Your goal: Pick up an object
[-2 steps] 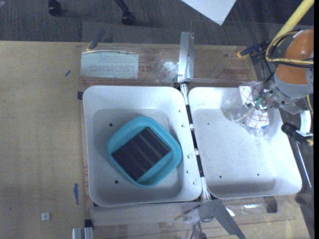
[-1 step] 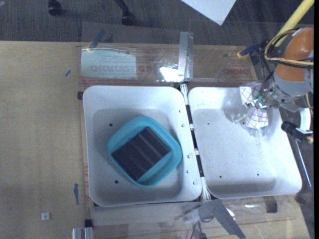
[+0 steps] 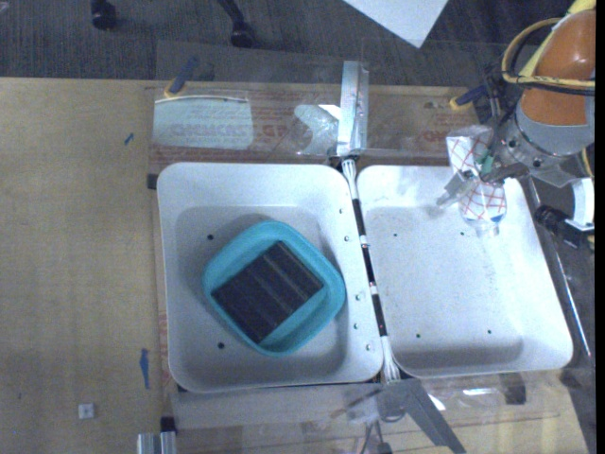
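Teal dish (image 3: 326,282), square with rounded corners and turned like a diamond, lies in the left bin (image 3: 180,201) a little toward six o'clock of that bin's middle, and a dark ribbed slab (image 3: 267,291) lies inside it, tilted the same way. At twelve o'clock of the left bin, on the wooden bench (image 3: 66,253), a clear plastic packet (image 3: 202,121) lies flat, with a crumpled clear wrapper (image 3: 312,126) just beside an upright metal bracket (image 3: 354,102) that stands where the two bins meet. The right bin (image 3: 473,310) touches the left along their shared edge. Over its two o'clock corner hangs the gripper (image 3: 480,170), on the grey arm with the orange band (image 3: 560,60) that comes in from three o'clock. A white cloth with red lines (image 3: 484,199) hangs at the gripper and droops onto the bin's rim; whether the claw is closed on it or spread apart I cannot tell, since the cloth covers it.
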`<action>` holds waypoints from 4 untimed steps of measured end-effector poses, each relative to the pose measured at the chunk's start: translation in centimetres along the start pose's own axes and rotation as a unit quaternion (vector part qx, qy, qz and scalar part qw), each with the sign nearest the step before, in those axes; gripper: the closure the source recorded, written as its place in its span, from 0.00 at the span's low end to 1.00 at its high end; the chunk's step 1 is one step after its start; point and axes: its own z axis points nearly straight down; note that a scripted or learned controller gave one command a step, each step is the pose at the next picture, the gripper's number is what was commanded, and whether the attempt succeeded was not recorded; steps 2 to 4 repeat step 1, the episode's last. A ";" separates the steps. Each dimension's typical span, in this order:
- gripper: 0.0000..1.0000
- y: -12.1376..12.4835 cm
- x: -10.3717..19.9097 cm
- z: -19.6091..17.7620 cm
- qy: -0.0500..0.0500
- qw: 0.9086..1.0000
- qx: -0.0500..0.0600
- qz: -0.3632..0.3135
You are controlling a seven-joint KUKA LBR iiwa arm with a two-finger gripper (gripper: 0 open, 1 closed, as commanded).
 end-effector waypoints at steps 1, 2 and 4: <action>1.00 4.8 7.5 -0.9 0.000 0.997 0.000 0.078; 1.00 4.8 7.5 -0.9 0.000 0.997 0.000 0.078; 1.00 4.8 7.5 -0.9 0.000 0.997 0.000 0.078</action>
